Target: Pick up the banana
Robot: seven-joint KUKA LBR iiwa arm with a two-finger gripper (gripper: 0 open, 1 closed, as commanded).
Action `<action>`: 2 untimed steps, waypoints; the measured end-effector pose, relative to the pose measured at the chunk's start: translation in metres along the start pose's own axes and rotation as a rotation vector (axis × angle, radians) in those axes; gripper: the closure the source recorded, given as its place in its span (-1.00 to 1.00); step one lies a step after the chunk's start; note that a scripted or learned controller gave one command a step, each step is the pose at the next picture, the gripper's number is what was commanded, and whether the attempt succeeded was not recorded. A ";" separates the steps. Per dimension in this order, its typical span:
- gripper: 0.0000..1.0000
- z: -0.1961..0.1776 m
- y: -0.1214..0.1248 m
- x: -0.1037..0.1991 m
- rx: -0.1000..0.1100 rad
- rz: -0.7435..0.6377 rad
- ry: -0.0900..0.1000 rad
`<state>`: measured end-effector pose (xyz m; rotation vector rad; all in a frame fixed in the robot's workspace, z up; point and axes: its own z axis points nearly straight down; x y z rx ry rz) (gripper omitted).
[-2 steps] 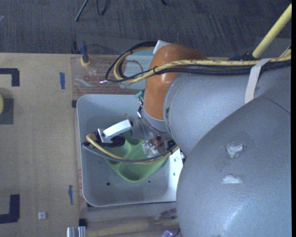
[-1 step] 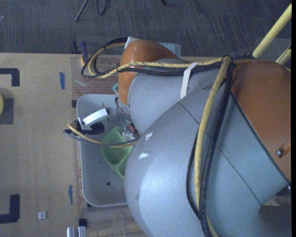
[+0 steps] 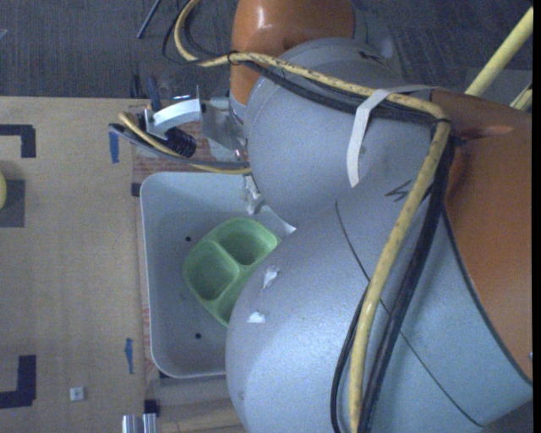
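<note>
Under me lies the tan wooden bench (image 3: pixel 68 287), marked with dark blue tape corners, and beyond its upper edge a dark floor. My own arm (image 3: pixel 380 254) takes up most of the scene: a broad grey speckled body swelling in from the right, with an orange band (image 3: pixel 499 237) along its far right side and another orange section (image 3: pixel 287 25) near the top. A yellow cable (image 3: pixel 397 245) and black cables run along the grey shell, held by a white strap (image 3: pixel 363 135). Left of the arm sits a shallow white bin (image 3: pixel 165 254), partly covered by my bulk. In it lies a green two-compartment tray (image 3: pixel 224 266), its right end hidden beneath me. Whether my jaws are open or closed I cannot tell. At the far left edge of the bench shows a small yellow sliver (image 3: pixel 2 191), possibly the banana.
</note>
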<state>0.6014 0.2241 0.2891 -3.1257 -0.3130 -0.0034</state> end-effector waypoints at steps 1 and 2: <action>1.00 0.081 0.044 0.034 0.000 0.001 -0.005; 1.00 -0.053 0.006 0.038 0.000 -0.068 0.000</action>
